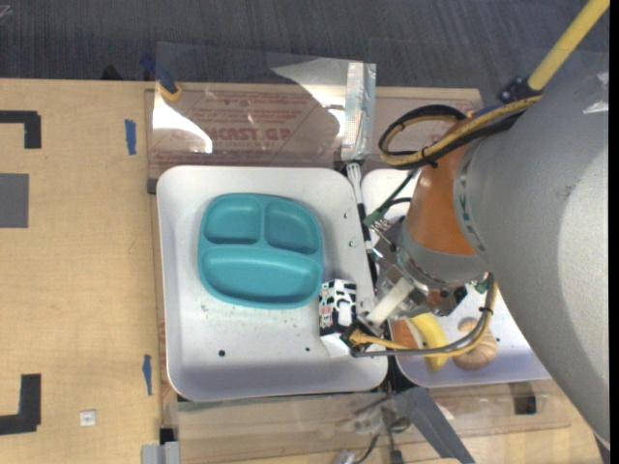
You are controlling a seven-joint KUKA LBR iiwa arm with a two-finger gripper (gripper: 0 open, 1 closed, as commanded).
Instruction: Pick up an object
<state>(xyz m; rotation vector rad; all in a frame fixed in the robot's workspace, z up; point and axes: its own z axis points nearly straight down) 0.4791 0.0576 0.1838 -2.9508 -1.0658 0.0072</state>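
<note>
- I see the bench (68, 259) as pale brown board, with black corner marks and bits of blue tape along its left part.
- Beyond the bench's far edge lies dark grey ribbed floor (290, 17).
- A clear plastic sheet (261, 114) with faint red lettering stands behind the bins.
- The left bin (184, 356) is white, slightly speckled, and holds a teal divided plate (259, 249) in its middle.
- A black-and-white patterned object (337, 305) sits at that bin's right edge, near the front.
- The arm (484, 191) hangs over the right bin (513, 356), covering most of it.
- The gripper (372, 322) is low by the wall between the bins, just beside the patterned object; I cannot tell its state.
- A yellow item (426, 336) and a tan one (474, 356) lie in the right bin under the wrist.
</note>
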